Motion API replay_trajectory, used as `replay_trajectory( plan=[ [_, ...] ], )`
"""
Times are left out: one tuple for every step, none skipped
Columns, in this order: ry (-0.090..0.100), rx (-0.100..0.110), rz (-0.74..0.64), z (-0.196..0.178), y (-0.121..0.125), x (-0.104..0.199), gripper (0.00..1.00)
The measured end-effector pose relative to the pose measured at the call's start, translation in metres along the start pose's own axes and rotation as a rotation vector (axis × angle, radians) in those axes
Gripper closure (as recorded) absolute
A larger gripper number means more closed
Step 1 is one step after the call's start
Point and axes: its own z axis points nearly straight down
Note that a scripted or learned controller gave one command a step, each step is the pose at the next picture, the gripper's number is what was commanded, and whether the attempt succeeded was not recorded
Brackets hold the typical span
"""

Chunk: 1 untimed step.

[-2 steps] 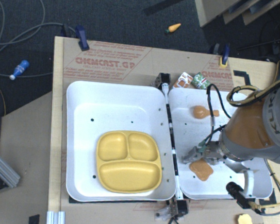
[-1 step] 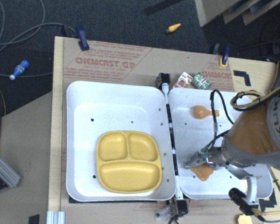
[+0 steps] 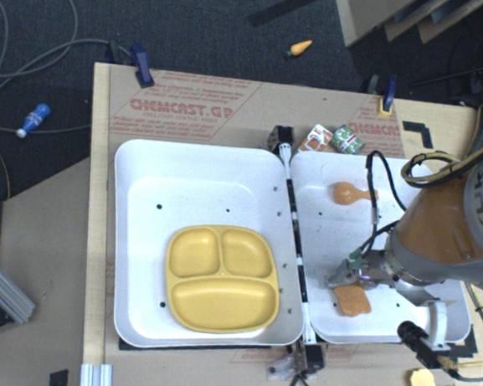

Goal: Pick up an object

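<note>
— Two bins are sitting on the surface (image 3: pixel 190 108); what is lying nearest, low in the frame?
— A brown piece (image 3: pixel 353 301), in the right bin (image 3: pixel 322 237), touching the end effector (image 3: pixel 348 275).
— Grasping it?
— I cannot tell.
— Farther up?
— A yellow tray (image 3: pixel 221 279) is resting in the left bin (image 3: pixel 141 188); an orange spoon-like piece (image 3: pixel 348 193) is lying upper right.

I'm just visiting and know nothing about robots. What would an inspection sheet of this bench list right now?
Surface: wooden bench bearing left bin and right bin.
Job's things: orange-brown flat piece and orange spoon-shaped object in right bin.
Clutter: yellow divided tray in left bin; small packets behind right bin.
Grippers: tool low over flat piece.
Cables: black cable looping over right bin.
Surroundings: blue bottle on floor.
</note>
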Motion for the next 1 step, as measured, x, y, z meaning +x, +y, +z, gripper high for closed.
replay_trajectory(
  plan=[
    [0.001, -0.013, -0.013, -0.0957, 0.0648, 0.0841, 1.00]
  ],
)
